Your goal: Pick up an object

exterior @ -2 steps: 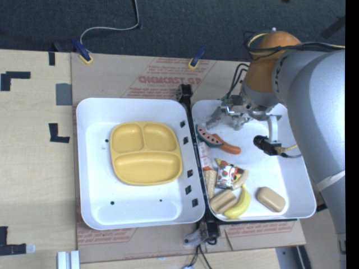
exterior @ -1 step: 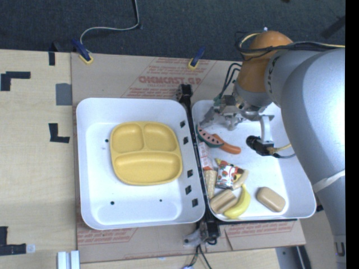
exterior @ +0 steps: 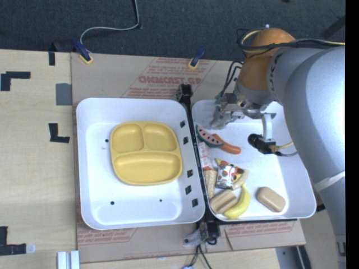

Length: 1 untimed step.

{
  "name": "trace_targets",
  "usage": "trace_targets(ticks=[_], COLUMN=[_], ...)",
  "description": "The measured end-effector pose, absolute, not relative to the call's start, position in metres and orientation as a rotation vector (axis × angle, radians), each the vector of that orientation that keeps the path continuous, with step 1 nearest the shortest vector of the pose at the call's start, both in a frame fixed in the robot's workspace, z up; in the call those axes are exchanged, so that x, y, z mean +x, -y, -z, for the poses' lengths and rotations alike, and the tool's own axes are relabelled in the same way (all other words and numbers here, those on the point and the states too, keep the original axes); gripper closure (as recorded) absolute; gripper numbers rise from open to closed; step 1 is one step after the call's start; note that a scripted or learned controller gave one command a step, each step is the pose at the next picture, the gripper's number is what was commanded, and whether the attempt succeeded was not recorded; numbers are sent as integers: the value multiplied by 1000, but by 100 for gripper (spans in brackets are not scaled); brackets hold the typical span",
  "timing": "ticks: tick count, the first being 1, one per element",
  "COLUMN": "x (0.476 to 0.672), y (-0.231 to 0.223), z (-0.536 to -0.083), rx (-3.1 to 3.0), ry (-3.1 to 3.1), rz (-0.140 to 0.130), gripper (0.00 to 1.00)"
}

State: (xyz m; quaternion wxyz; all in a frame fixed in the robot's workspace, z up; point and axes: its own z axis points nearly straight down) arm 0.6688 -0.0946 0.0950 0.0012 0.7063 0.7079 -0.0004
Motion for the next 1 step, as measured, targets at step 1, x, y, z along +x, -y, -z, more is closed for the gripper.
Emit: trace_targets(ticks=[1], x=[669], y=[95], z=[-95], rx=[2217], ry=[-2222], rz=[2], gripper=[0])
